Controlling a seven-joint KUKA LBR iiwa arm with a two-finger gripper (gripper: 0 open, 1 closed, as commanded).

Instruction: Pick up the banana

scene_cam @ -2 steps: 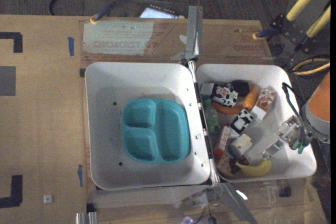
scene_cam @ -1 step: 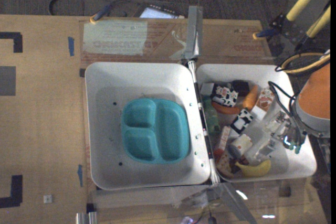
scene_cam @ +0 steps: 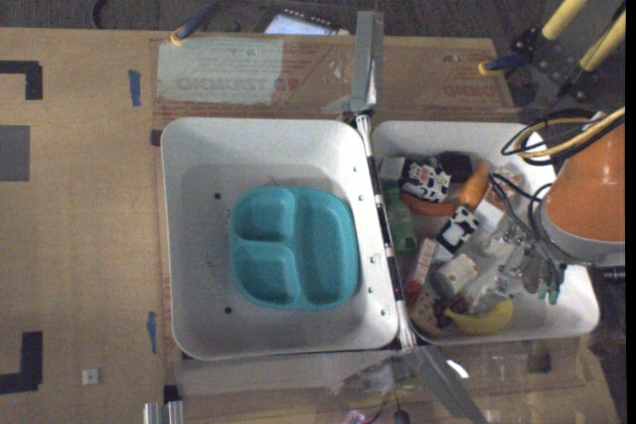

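Gripper [scene_cam: 494,285] is low in the right white bin [scene_cam: 579,311], above the near clutter; can't tell if it's apart or together (metal parts blur into the objects). Curved yellow banana [scene_cam: 484,317] lies at the bin's near edge, just below the gripper, partly hidden by it. Left of it is a small white box with red print [scene_cam: 455,273]; farther back are black-and-white cow-patterned toys [scene_cam: 425,180] and an orange carrot-like piece [scene_cam: 475,186]. Left white bin [scene_cam: 189,213] holds a teal three-compartment plastic tray [scene_cam: 295,248].
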